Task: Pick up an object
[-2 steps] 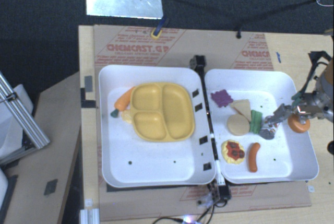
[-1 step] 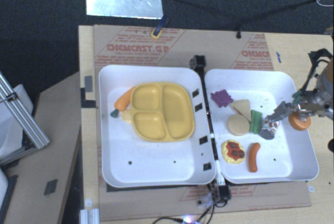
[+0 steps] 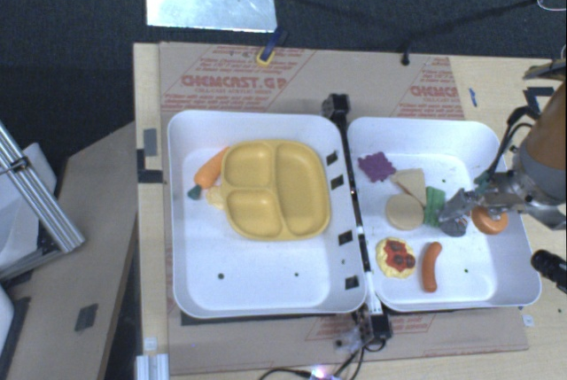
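So nearest the camera in the right bin [image 3: 509, 281] there's a red sausage [image 3: 431, 267] standing on end-ish near the front wall, and just left of it a little pizza round [image 3: 396, 256] with red topping; a step further back sits a tan disc [image 3: 404, 212], with a green block [image 3: 433, 204] right against its right side; the gripper [image 3: 456, 214] is down low just right of that green piece, grey fingers [image 3: 452, 226] pointing left, but honestly can't tell if they're spread or pinched, and nothing visibly sits between them; an orange piece [image 3: 489, 221] lies right beside the wrist; further back there's a pale wedge [image 3: 410, 182] and then a purple bunch [image 3: 376, 166] near the far left of that bin; over in the left bin [image 3: 190, 281] a yellow divided plate [image 3: 270, 189] takes up the middle, with a toy carrot [image 3: 209, 169] tucked against its left edge; behind both bins, brown cardboard [image 3: 230, 81] printed with red lettering.
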Robot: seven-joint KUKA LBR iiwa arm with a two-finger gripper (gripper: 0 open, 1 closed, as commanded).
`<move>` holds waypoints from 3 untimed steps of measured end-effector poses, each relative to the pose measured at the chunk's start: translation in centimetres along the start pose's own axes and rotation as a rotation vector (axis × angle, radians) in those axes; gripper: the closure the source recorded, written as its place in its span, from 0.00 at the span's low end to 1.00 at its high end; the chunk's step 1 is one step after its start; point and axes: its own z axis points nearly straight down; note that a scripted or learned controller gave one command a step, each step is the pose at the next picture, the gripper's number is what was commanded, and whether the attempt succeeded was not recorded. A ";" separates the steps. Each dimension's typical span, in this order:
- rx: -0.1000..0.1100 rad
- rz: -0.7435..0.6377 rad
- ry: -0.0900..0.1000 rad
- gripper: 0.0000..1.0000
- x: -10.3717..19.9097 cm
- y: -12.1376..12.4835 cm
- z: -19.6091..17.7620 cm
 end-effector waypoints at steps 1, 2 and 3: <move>-0.001 0.000 0.000 0.00 0.4 -0.5 4.4; 0.000 0.002 0.000 0.00 -0.2 -1.2 10.2; -0.008 0.001 0.000 0.00 -0.2 -0.9 10.9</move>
